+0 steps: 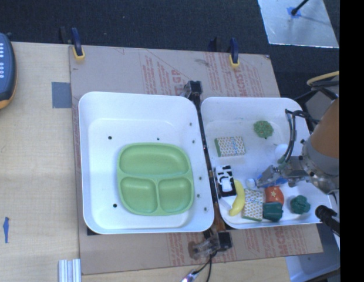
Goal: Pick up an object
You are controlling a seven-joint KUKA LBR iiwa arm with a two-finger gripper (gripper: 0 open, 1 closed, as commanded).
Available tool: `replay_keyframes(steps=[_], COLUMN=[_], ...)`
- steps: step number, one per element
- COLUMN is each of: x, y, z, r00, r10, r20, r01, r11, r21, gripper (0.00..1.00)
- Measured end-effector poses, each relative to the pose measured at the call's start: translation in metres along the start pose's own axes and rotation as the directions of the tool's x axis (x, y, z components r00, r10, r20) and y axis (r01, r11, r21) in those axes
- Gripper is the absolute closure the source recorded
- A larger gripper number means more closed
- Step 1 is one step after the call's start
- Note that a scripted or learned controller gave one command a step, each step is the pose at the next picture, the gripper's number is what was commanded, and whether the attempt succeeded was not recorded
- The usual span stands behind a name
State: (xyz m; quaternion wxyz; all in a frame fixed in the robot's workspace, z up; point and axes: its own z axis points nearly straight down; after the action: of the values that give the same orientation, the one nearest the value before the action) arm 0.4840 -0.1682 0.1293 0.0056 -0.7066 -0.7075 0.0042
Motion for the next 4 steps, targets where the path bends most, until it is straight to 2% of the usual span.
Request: replay_keyframes(steps=[1,2,3,4], x=[-0.007,0.026,0.002,0.005], y=[0.094,0.169,0.168,0.119], z=[0.037,0.036,0.035,0.036], r00=[1.000,1.000,1.000,1.000], r10=[-0.008,0.001,0.001,-0.003], r20=[0.006,-0.002,-0.025,0.001], r01=[0.008,-0.001,0.000,0.003], r11=[1.000,1.000,1.000,1.000], r21=[-0.018,0.024,0.026,-0.005], gripper=[0.00,0.00,0.00,0.00])
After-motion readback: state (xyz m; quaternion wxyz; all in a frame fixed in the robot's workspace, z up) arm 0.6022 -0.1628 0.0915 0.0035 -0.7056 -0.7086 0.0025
